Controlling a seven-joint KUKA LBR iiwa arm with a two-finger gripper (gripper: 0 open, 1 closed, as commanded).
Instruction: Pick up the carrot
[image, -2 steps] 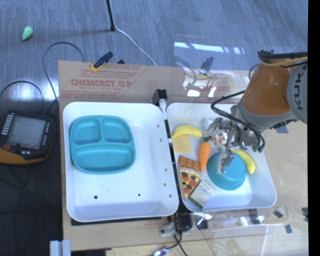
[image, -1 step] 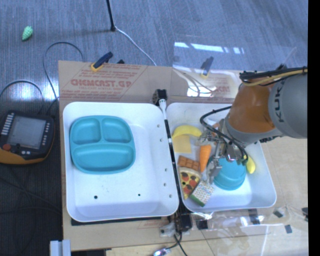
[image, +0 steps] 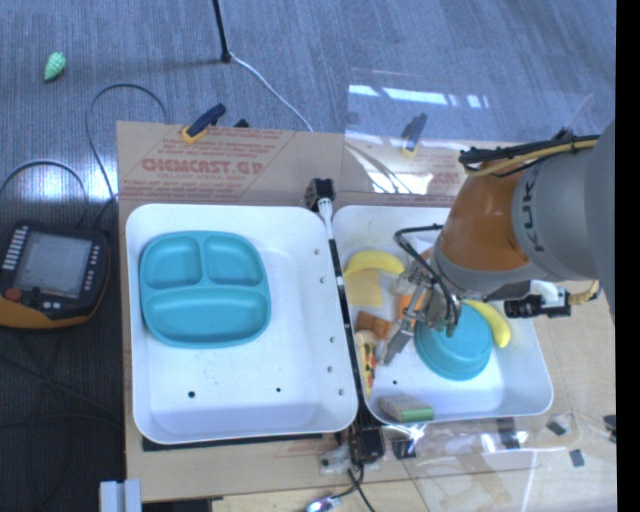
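Note:
The carrot (image: 366, 362), a slim orange piece, lies in the right bin (image: 520, 400) against its left wall. An orange-brown chunk (image: 372, 323) sits just above it. My gripper (image: 408, 325) hangs low over the middle of the right bin, just right of the carrot and at the left rim of a blue bowl (image: 458, 350). Nothing can be made out in its grasp. The grey arm with its orange band (image: 480, 225) reaches in from the right and hides part of the bin.
In the right bin there are also a yellow piece (image: 368, 268) at the upper left, a banana (image: 492, 320) behind the bowl and a green-grey sponge (image: 405, 408) at the front. The left bin (image: 240, 400) holds a blue divided plate (image: 205, 288).

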